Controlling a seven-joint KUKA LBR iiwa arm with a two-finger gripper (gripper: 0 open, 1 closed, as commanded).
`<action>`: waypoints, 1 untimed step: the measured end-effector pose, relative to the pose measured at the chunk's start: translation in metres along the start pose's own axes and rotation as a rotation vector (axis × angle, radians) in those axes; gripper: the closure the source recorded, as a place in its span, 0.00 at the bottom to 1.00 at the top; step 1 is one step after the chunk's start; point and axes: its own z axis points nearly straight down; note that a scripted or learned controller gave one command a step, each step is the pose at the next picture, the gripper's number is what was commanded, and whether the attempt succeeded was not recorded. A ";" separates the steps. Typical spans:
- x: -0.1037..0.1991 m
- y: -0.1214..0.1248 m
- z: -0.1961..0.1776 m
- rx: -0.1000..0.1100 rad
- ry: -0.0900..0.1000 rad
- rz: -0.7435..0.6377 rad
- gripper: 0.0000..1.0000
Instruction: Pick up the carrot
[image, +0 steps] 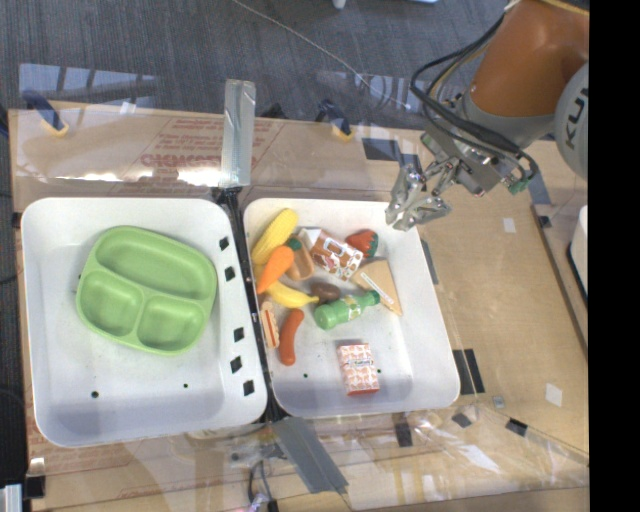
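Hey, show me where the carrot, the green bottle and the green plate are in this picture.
carrot (275, 267): camera view, middle of its orange body.
green bottle (343, 310): camera view, middle of its body.
green plate (147, 289): camera view, ridge between its compartments.

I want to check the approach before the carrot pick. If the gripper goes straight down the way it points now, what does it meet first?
Probably the right bin at its far right rim or the bare floor just inside, not the carrot. The gripper hangs above that corner; the strawberry lies nearest. Depth is unclear from this slanted view.

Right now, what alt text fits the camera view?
The gripper hangs above the right bin's far right corner, apart from the carrot lying among toy foods. The left bin holds a green divided plate.
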 end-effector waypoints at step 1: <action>-0.002 0.000 -0.102 0.018 -0.010 -0.184 1.00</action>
